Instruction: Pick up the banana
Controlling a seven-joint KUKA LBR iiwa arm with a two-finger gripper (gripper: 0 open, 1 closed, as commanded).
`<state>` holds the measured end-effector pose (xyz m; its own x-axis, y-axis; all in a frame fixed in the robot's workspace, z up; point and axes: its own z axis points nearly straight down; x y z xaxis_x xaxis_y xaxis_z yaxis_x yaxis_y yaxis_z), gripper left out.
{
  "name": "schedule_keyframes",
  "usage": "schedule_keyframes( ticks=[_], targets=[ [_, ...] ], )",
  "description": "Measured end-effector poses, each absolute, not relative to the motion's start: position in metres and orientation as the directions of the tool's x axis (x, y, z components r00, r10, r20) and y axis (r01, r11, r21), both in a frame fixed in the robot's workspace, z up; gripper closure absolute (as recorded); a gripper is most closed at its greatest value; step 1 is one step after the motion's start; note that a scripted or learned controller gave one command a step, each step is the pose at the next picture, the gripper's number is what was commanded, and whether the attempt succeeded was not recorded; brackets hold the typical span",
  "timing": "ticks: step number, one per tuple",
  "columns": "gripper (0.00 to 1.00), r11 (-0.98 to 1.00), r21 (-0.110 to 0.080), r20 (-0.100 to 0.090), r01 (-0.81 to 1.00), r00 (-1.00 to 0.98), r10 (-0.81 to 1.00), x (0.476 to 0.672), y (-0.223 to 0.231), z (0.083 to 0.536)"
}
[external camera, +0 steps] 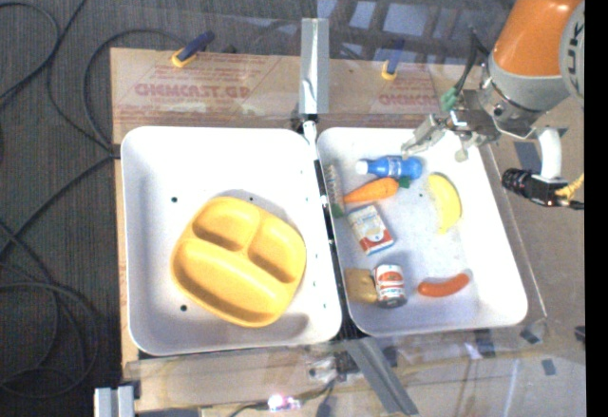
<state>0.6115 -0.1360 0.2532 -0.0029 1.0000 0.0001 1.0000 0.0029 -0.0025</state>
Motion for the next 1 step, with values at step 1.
schedule_keyframes(
  ticks=[1],
  targets=[
    [0.0, -0.003, -0.003, -0.001, 1.0, 0.003, 1.0, 0.5931, -0.2235, 0.1569]
  ],
)
